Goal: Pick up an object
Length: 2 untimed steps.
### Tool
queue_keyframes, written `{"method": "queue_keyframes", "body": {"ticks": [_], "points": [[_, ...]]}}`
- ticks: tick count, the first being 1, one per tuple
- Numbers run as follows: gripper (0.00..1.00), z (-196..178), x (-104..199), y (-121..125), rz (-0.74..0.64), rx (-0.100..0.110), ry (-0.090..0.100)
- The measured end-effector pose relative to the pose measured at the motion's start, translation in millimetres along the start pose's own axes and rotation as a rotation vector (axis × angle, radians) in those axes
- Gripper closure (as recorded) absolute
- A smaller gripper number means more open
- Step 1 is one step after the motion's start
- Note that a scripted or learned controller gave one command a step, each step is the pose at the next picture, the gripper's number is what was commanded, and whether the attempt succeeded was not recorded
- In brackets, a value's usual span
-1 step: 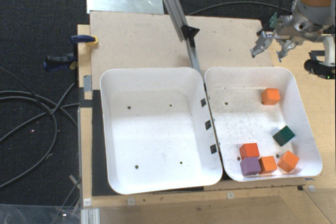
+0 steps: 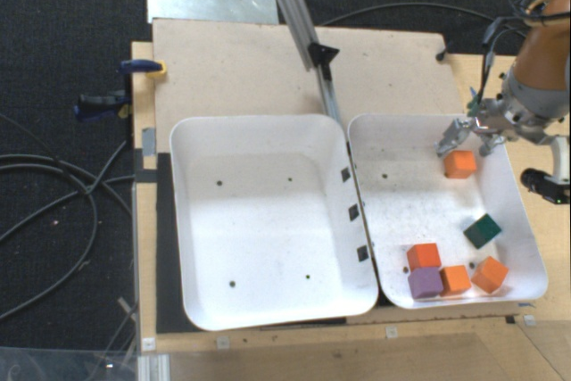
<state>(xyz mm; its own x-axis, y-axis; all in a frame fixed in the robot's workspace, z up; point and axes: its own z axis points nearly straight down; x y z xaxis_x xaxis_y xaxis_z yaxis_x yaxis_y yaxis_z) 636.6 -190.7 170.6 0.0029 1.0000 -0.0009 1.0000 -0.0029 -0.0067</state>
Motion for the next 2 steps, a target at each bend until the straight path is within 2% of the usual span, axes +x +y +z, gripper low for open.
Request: {"method": "queue_keyframes", "body": {"ticks": [1, 2], "points": [[0.0, 64, -19, 9, -0.006, -0.007, 0.0], [1.0, 53, -19, 11, -0.008, -0.014, -0.001]]}}
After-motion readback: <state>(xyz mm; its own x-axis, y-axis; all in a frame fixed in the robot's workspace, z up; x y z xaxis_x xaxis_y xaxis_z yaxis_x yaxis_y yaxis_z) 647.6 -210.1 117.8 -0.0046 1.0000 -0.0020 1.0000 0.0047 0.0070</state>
